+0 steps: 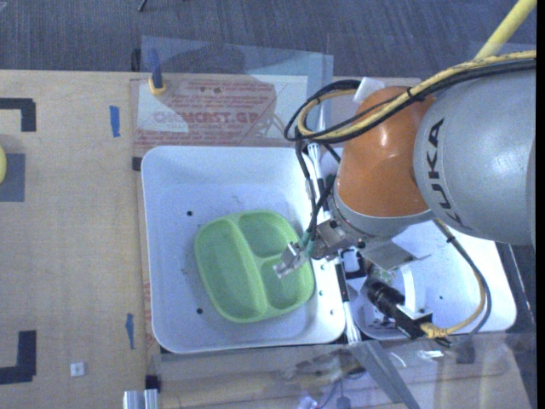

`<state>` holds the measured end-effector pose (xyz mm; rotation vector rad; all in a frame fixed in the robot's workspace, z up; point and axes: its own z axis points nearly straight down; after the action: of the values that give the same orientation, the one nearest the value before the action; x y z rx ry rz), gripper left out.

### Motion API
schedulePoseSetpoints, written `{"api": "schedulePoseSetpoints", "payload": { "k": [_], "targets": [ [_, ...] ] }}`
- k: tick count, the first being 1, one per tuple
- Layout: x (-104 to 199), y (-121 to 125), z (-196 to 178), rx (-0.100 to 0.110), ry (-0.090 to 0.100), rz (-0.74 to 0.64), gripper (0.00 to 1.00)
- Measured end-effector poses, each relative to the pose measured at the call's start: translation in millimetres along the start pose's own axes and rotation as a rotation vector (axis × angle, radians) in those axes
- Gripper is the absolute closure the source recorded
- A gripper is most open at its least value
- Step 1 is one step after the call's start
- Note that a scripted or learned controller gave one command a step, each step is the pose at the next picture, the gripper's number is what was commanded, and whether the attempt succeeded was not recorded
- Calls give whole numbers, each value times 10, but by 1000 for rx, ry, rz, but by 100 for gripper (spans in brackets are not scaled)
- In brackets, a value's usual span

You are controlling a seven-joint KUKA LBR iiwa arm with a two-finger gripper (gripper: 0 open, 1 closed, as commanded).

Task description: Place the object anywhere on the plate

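The gripper [290, 259] is hovering over the right-hand compartment of the green plate [243, 275], which is lying in the left bin [170, 228]. I cannot tell its state or spot the object.

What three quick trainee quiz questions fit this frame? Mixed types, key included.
1. True or false: the green plate lies in the left bin.
2. How many compartments does the plate show? A) one B) three C) six
3. Fill in: the gripper is over the plate's ____ edge in the camera view.

Key: 1 true; 2 B; 3 right.
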<state>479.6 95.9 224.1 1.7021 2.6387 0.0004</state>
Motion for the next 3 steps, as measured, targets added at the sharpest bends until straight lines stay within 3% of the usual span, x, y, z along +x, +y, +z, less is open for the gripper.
{"api": "schedulePoseSetpoints", "payload": {
  "k": [1,2,3],
  "targets": [
    [4,11,-98,-2,-1,-2,100],
    [415,177,545,3,2,-79,100],
    [704,311,138,2,0,281,100]
  ]
}}
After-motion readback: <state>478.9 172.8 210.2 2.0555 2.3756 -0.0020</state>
